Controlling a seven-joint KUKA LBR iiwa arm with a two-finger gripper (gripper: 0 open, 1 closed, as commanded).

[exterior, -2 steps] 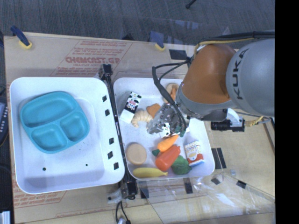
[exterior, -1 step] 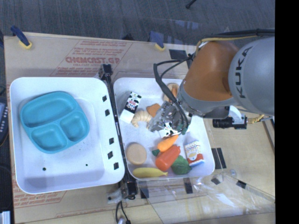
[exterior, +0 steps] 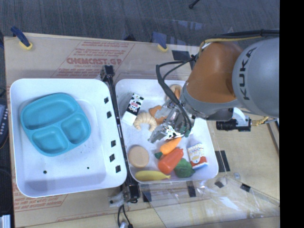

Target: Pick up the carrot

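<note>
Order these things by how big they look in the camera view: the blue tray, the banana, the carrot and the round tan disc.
Largest to smallest:
1. blue tray, by far the largest
2. banana and round tan disc: they look much alike, so I do not rank them
3. carrot, partly hidden under the gripper, so unsure

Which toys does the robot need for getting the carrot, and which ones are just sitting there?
Needed:
carrot
gripper, just above the carrot

Just sitting there:
banana
croissant
milk carton
red pepper
round tan piece
small juice box
blue divided plate in the other bin
</note>
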